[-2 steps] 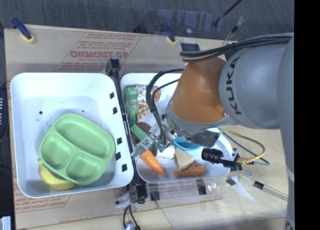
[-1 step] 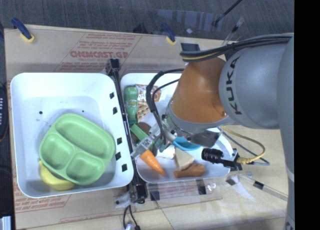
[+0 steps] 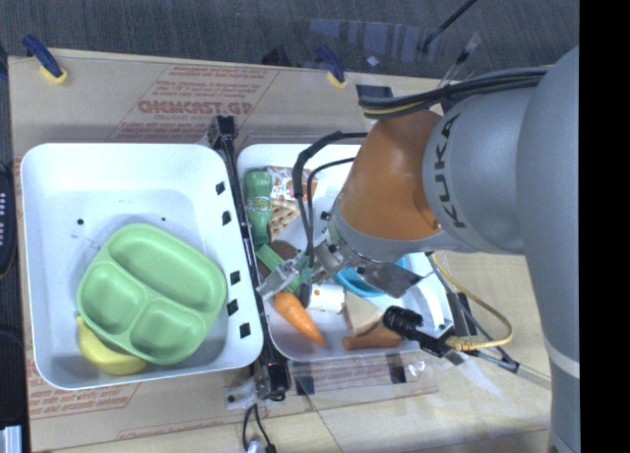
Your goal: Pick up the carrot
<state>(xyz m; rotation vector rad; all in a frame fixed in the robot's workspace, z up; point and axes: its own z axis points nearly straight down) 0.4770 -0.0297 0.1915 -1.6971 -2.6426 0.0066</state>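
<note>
The orange carrot (image 3: 297,316) lies in the right bin (image 3: 285,158) near its front left corner, pointing down and to the right. My gripper (image 3: 294,278) hangs just above the carrot's thick upper end, under the arm's orange band. Its fingers (image 3: 279,278) stand open, and nothing is held between them. The carrot rests on the bin floor.
The right bin also holds a green bottle (image 3: 258,196), a waffle piece (image 3: 283,213), a white cup (image 3: 328,298), a blue item (image 3: 366,286), a bread slice (image 3: 362,316) and a brown piece (image 3: 374,341). The left bin (image 3: 59,175) holds a green divided plate (image 3: 153,291) over a yellow object (image 3: 106,355).
</note>
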